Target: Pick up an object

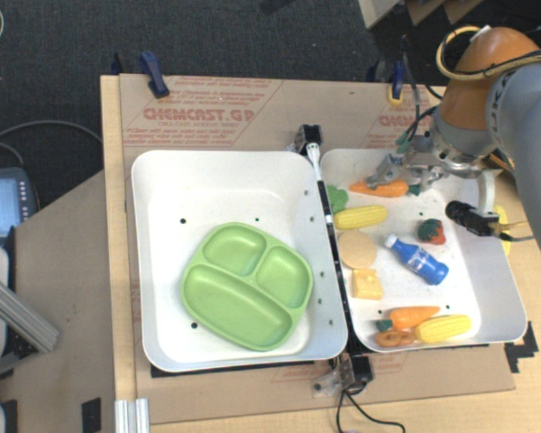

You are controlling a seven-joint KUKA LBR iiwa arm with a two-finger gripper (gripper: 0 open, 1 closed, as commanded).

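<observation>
Camera view: gripper point(398, 171) low over carrot point(381, 188), far end of right bin point(487, 282). Claw state: cannot tell. Risk: glancing off carrot, nudging corn cob point(361, 216) nearby, closing empty.

Gripper point(398, 171) is down in the right bin point(487, 282), at its far edge, right on top of an orange carrot point(380, 188). Just nearer than that carrot lies a corn cob point(361, 216); to the carrot's right and nearer the camera, a blue bottle point(417, 259) lies tilted. Well left of the carrot, a green divided plate point(246, 284) sits in the left bin point(162, 242).
</observation>
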